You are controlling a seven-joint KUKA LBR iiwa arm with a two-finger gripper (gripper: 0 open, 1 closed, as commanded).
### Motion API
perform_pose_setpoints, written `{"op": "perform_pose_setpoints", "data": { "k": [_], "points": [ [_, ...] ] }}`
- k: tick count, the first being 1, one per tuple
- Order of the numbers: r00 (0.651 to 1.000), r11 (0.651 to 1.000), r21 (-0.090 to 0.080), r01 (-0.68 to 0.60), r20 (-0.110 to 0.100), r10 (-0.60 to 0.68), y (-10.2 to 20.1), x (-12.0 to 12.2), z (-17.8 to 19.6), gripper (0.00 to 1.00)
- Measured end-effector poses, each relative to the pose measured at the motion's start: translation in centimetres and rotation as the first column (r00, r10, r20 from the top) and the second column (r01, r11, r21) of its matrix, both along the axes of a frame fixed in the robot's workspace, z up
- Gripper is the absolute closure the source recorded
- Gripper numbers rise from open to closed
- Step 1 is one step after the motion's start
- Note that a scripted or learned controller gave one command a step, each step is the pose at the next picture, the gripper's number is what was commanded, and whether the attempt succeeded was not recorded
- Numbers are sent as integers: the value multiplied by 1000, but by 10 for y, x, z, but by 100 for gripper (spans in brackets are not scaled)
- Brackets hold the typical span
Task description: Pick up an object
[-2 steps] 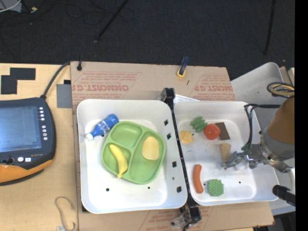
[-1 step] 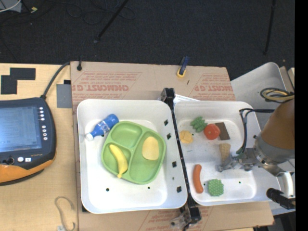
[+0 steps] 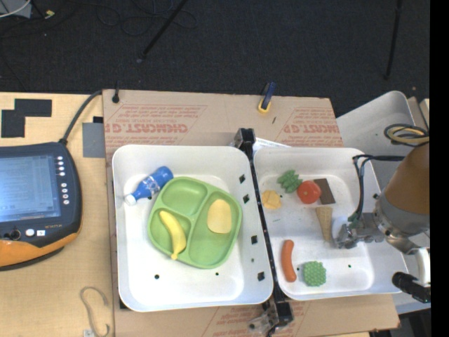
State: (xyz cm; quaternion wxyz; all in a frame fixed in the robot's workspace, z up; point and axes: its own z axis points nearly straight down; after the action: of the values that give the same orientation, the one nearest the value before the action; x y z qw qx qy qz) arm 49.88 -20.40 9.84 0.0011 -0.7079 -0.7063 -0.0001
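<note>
The pincer (image 3: 345, 236) sits low near the right bin's (image 3: 351, 286) right edge, just beside a tan cone (image 3: 325, 222); whether it grips anything, I cannot tell. A red tomato (image 3: 309, 192) lies toward the far edge, a green ball (image 3: 314, 273) near the front.

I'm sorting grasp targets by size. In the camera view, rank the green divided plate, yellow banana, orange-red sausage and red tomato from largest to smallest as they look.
1. Green divided plate, by far.
2. Yellow banana.
3. Orange-red sausage, slightly shorter and thinner than the banana.
4. Red tomato.
</note>
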Motion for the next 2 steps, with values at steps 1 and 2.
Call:
{"op": "perform_pose_setpoints", "data": {
  "k": [1,2],
  "points": [
    [1000,1000,-2,7,3,-7,-11,-3,48,100],
    [1000,1000,-2,-3,4,3,-2,-5,99,100]
  ]
}}
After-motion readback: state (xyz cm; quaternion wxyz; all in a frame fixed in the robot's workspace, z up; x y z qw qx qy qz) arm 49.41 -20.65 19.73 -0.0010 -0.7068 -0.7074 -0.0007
